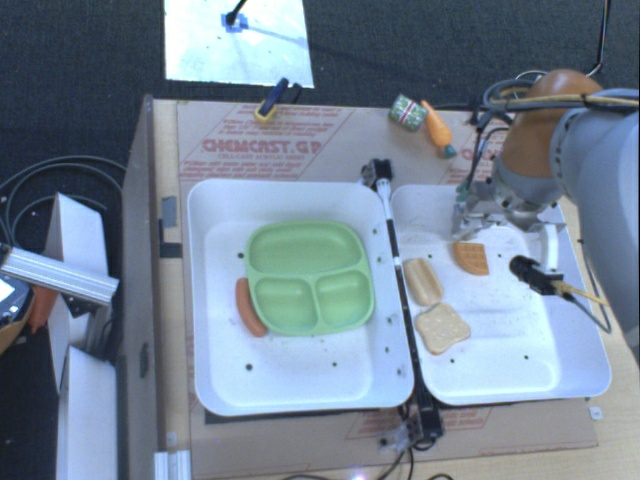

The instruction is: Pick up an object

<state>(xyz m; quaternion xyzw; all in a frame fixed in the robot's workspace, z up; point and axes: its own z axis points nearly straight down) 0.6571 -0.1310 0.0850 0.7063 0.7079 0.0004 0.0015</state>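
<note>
Camera view: the gripper (470, 220) stands low over the far part of the right bin (575, 373), the grey arm (590, 158) reaching in from the right. Whether it is wide, narrow or holding anything cannot be told from this view. Just near of it lies an orange cracker (471, 258), a squarish piece flat on the bin floor, its slightly longer axis running far to near; contact between it and the gripper cannot be confirmed. Left of the cracker, beside the divider, a tan bread roll (423, 280) lies with its long axis far to near, tilted slightly. Near of that sits a toast slice (442, 327), flat. The left bin (215, 368) carries a green divided plate (308, 276) with an orange sausage (249, 308) touching its left edge, long axis far to near.
</note>
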